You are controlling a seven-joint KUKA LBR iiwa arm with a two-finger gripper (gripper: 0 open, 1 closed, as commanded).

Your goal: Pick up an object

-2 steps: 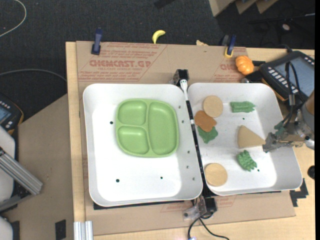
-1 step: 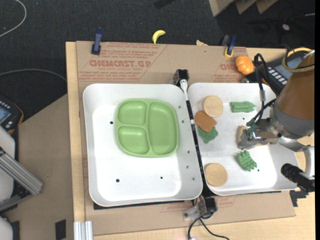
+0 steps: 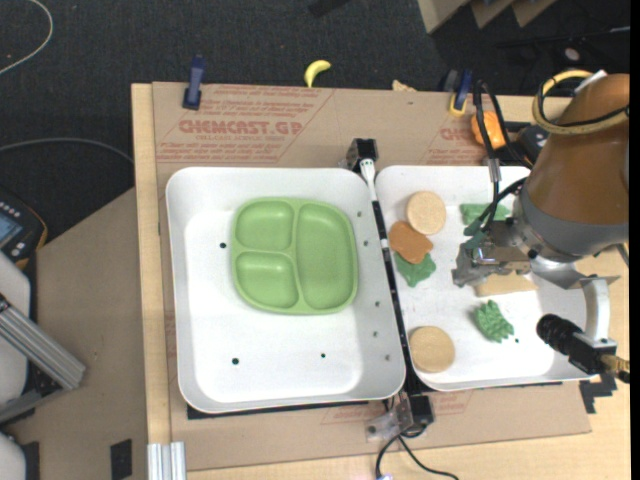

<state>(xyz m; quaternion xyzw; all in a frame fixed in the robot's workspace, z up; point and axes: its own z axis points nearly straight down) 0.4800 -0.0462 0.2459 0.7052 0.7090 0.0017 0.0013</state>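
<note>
Looks like the reaching-down step of the pick, with nothing lifted yet. Can see the claw point(image 3: 482, 264) low in the right bin point(image 3: 520, 373), at the end of the grey arm point(image 3: 575, 168). Cannot tell if wide or narrow, and cannot see any toy held in it. Plenty to pick from here: a tan block point(image 3: 508, 286) just beside the claw and partly under it, a green bit point(image 3: 492, 320) a little nearer the front, another green bit point(image 3: 478, 213) further back, near the arm. Further left, close to the wall between the bins, a pale disc point(image 3: 425, 211), a brown disc point(image 3: 407, 239) touching a green leaf point(image 3: 416, 268), and one more pale disc point(image 3: 432, 347) near the front. Over in the left bin point(image 3: 200, 298), a green plate point(image 3: 295, 255) with three parts. Seems closest to the tan block, so likely after that one. Next calls for closing on the block, then lifting straight up. Needs care with a flat block like that: easy to slip off
</note>
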